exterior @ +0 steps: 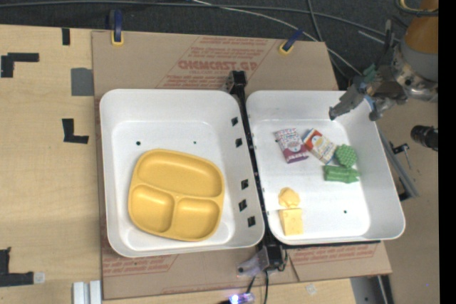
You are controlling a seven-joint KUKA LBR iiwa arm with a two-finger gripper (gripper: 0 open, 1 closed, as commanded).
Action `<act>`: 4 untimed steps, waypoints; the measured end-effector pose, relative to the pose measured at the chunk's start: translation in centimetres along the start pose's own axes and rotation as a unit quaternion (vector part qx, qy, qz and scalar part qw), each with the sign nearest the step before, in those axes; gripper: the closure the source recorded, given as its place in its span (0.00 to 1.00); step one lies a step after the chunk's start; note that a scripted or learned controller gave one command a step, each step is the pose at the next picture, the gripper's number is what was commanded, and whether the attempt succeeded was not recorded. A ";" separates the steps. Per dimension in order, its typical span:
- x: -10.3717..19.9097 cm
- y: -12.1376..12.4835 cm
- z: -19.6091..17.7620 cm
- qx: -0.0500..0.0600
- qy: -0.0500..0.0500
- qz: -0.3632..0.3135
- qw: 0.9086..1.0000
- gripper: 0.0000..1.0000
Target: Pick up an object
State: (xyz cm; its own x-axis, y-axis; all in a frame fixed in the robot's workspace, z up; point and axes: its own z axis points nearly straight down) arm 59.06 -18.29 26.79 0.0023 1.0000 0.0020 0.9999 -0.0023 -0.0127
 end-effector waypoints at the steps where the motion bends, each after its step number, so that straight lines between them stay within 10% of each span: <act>1: 0.1 0.2 -0.7 -0.006 -0.001 -0.002 1.000 0.00; 4: 0.9 0.0 17.6 -0.008 -0.003 -0.002 1.000 0.00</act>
State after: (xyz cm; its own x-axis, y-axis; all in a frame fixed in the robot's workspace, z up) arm 58.86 -17.39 9.16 -0.0008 1.0000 -0.0048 1.0000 0.0008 0.0042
